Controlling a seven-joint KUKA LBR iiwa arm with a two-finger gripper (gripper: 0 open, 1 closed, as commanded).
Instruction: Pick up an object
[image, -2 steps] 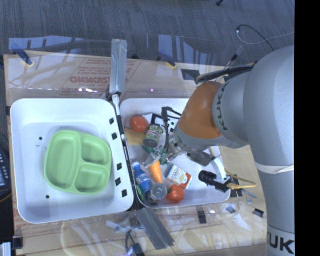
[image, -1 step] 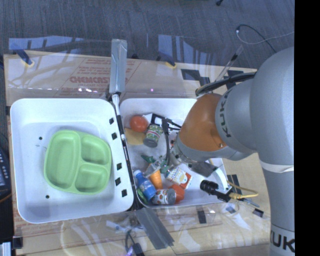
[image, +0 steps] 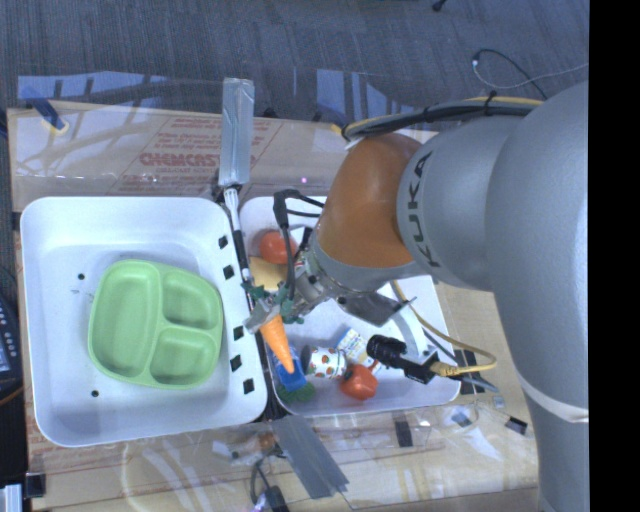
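My gripper (image: 280, 303) reaches down into the left side of the right bin (image: 440, 395), directly over the top end of an orange carrot (image: 278, 345). The carrot lies along the bin's left wall and points toward the front. Whether the carrot is held cannot be made out. A red tomato (image: 271, 243) and a pale yellow piece (image: 262, 272) lie just behind the gripper. The arm's orange band and grey body cover most of the right bin.
The left bin (image: 40, 300) holds a green divided plate (image: 155, 322). At the right bin's front lie a blue piece (image: 292, 377) on a green one (image: 299, 393), a small patterned can (image: 325, 362), a red toy (image: 360, 382) and a white-and-blue packet (image: 351, 342).
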